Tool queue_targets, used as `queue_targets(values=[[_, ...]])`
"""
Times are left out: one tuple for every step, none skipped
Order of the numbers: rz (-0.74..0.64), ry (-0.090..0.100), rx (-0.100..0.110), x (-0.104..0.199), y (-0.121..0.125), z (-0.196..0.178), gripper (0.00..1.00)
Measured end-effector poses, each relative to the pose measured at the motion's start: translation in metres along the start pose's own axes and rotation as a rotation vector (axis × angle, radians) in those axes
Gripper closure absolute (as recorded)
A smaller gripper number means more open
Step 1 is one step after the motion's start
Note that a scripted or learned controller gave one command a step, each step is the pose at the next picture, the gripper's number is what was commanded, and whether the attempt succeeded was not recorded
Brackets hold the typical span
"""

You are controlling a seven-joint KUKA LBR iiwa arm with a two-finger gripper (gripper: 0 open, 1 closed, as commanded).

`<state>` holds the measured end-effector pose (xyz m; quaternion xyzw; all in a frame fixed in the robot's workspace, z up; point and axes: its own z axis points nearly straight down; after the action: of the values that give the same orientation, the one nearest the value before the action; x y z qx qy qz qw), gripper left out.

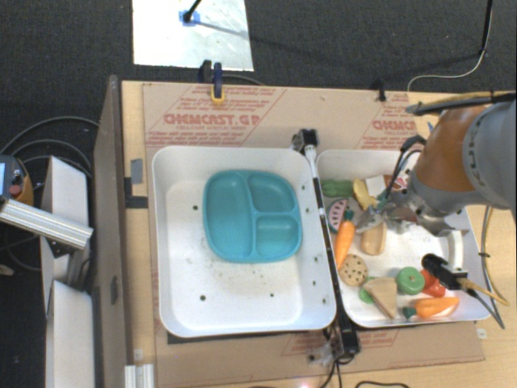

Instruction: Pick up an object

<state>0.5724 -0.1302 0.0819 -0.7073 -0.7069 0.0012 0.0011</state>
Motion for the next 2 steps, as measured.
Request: queue_targets(values=[[-0.003,-0.003,-0.007,0.024,-0.019,-0.003,0.00],[-0.004,-0.001,-0.007,0.024,-0.018,-0.013,1.00]])
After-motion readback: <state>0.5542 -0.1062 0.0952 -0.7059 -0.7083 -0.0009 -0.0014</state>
